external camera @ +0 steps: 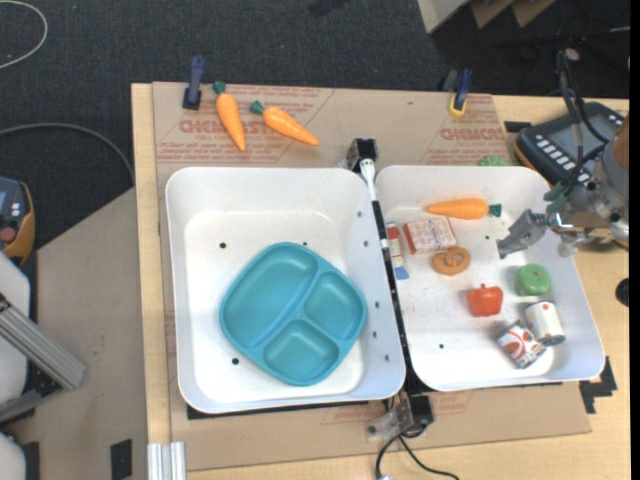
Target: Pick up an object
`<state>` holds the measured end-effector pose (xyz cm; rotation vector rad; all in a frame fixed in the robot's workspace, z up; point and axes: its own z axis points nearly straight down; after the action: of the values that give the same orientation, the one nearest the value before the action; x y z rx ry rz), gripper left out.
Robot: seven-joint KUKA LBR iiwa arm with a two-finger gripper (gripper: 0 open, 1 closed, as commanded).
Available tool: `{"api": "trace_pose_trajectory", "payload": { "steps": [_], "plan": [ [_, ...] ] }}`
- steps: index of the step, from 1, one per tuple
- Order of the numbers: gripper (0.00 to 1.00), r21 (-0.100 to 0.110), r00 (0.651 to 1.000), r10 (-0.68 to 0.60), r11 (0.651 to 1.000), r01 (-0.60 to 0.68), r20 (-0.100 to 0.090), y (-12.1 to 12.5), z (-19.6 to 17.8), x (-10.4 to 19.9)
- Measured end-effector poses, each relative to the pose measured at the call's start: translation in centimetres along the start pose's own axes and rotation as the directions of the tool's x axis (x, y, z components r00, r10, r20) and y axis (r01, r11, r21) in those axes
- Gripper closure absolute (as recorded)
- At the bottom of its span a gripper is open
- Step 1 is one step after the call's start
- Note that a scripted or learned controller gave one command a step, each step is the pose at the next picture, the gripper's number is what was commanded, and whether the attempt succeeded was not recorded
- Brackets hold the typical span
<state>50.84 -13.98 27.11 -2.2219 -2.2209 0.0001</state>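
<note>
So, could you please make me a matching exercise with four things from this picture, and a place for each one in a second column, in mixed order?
Things:
1. turquoise plastic divided plate
2. two orange toy carrots
3. small red toy pepper
4. round green toy fruit

Places:
A. on the cardboard behind the left bin
B. right bin, just left of the green fruit
C. inside the left white bin
D. right bin, near its right wall, below the end effector

Pairs: 1-C, 2-A, 3-B, 4-D
</note>
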Motion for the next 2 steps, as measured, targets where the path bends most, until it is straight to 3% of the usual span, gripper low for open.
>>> {"api": "trace_pose_trajectory", "payload": {
  "steps": [1,2],
  "plan": [
    [0.00,0.016,1.000,0.004,1.000,-0.004,-0.005,-3.4,17.6,-2.0],
    [0.00,-0.006,1.000,-0.002,1.000,0.002,0.003,3.5,18.6,-7.0]
  ]
}}
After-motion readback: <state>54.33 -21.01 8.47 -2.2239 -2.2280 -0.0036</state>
